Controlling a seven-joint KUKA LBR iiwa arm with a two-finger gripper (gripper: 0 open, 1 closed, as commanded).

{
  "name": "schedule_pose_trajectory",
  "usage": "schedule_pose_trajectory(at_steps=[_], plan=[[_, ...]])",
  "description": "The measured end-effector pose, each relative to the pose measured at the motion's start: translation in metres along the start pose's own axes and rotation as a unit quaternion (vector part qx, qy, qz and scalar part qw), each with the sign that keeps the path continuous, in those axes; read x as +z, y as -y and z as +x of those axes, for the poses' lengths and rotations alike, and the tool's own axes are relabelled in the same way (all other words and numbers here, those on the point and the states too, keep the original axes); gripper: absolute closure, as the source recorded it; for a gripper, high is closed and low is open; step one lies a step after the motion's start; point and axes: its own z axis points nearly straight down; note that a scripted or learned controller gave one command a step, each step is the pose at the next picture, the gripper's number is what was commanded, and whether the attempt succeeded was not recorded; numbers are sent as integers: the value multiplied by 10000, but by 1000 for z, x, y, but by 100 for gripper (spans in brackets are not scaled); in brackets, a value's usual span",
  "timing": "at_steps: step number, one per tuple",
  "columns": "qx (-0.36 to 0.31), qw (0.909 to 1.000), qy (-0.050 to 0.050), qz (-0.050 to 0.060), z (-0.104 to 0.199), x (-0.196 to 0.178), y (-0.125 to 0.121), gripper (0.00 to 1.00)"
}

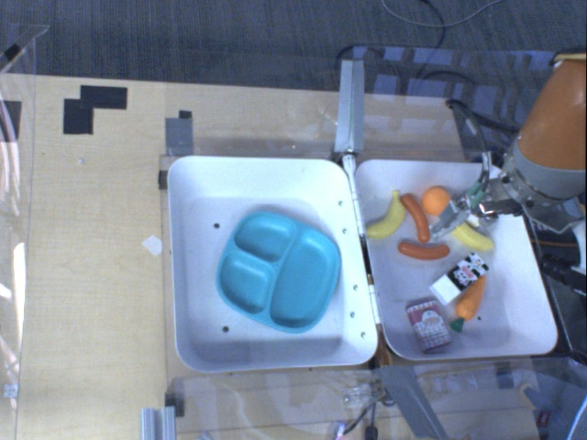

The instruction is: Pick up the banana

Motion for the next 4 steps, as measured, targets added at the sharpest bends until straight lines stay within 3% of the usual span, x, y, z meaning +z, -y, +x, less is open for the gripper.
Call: schedule_pose_trajectory(at_steps=[1,2,3,4], plan=[[-991,9951,1,12,-90,64,33,0],[-1408,9900,15,-11,-108,149,-37,0],[-1420,9899,29,-42,-107,136,-39,100],[901,9959,5,0,-69,3,-93,100]])
